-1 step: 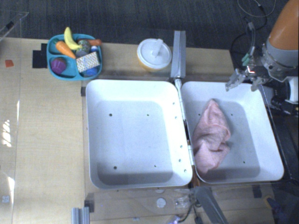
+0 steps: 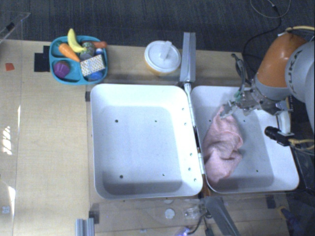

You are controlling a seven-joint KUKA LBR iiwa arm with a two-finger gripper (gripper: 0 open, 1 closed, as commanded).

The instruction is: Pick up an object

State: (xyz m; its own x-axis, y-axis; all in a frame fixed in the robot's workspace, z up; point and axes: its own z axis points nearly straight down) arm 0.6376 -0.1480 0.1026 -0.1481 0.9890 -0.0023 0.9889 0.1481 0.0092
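We see the left bin (image 2: 140, 141) with nothing in it, then the pink cloth (image 2: 222, 146) lying crumpled in the right bin (image 2: 275, 176), and our tool (image 2: 230, 108) at its far edge, grip unclear, so the picking up looks not yet done.

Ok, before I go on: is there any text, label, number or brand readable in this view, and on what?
No readable text anywhere.
Red tag on the bench at far left: too small to show any print.
Patterned block in the blue tray: a dotted texture, no letters.
White lidded container: plain lid, no label visible.
Pink cloth, both white bins and the gripper: no markings legible.
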